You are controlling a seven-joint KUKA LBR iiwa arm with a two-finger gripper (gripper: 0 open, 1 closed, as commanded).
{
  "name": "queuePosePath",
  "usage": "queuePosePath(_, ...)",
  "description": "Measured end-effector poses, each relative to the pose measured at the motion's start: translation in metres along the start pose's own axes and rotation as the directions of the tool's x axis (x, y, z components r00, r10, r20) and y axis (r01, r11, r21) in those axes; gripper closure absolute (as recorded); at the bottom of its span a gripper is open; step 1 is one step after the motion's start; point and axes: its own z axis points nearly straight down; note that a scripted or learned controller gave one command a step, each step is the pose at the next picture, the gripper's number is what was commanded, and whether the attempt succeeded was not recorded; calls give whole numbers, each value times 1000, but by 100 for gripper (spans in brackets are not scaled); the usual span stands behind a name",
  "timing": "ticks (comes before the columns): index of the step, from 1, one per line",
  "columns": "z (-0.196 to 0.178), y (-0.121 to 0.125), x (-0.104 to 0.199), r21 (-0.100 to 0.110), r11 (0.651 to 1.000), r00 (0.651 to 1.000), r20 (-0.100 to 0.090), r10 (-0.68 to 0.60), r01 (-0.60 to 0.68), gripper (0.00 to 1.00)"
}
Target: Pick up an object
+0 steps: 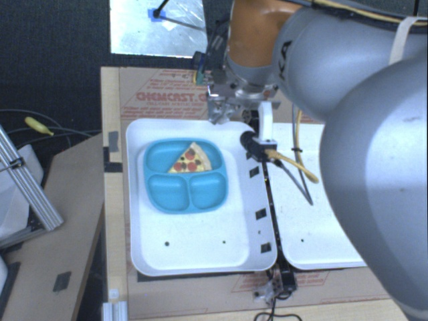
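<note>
A blue three-part plate (186, 177) rests in the left white bin (194, 249). A toy pizza slice (191, 160) lies in the plate's far compartment; the two near compartments hold nothing. My gripper (224, 110) hangs over the far rim of the left bin, just beyond the plate's far right corner and apart from the pizza slice. Nothing shows in its grasp. The grey arm with its orange band (257, 19) covers much of the right side.
The right white bin (304, 239) is largely hidden under the arm. Thin yellow and dark strands (297, 169) lie over its left part, near the divider between the bins. Cardboard (160, 92) lines the bench behind the bins. A metal frame (27, 186) stands at the left.
</note>
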Motion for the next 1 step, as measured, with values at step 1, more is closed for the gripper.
queuePosePath(1,-41,-2,75,15,1000,1000,-3,-12,12,100)
